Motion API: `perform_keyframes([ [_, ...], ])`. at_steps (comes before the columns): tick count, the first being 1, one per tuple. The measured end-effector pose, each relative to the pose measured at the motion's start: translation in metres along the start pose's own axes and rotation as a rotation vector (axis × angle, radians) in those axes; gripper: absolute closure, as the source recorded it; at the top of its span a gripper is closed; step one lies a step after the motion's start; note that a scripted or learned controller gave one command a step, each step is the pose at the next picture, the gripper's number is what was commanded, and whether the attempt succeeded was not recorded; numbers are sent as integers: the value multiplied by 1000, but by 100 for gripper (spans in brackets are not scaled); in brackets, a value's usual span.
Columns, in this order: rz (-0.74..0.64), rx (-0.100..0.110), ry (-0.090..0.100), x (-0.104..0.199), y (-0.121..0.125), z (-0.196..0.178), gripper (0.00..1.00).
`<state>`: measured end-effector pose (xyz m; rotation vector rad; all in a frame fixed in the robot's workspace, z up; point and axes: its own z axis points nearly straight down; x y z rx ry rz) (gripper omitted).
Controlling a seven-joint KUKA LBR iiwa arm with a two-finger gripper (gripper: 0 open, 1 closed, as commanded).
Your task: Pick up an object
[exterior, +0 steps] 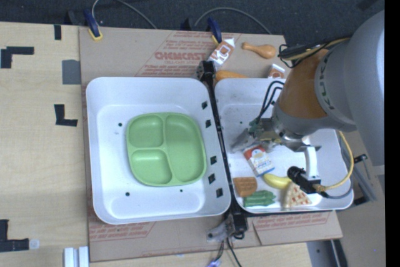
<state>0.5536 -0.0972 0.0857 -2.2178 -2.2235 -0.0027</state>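
- I see the arm (337,84) reaching in from the right over the right bin (232,103), its orange band above the wrist.
- The gripper (250,134) sits low inside that bin, near the left wall; I cannot tell how it is set.
- Just beside the gripper, toward the near edge, lies a red and white packet (259,159).
- Along the near wall I see a brown waffle (245,185), a green piece (259,199), a banana (277,181) and a pizza slice (297,197), close together.
- The left bin (106,97) holds a green divided plate (166,149).
- Both bins rest on cardboard (144,53) on the worktop (31,134).
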Motion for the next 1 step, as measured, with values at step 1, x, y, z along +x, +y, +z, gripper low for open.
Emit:
perform_keyframes([
  [1,1,-2,-3,-2,0,-10,100],
])
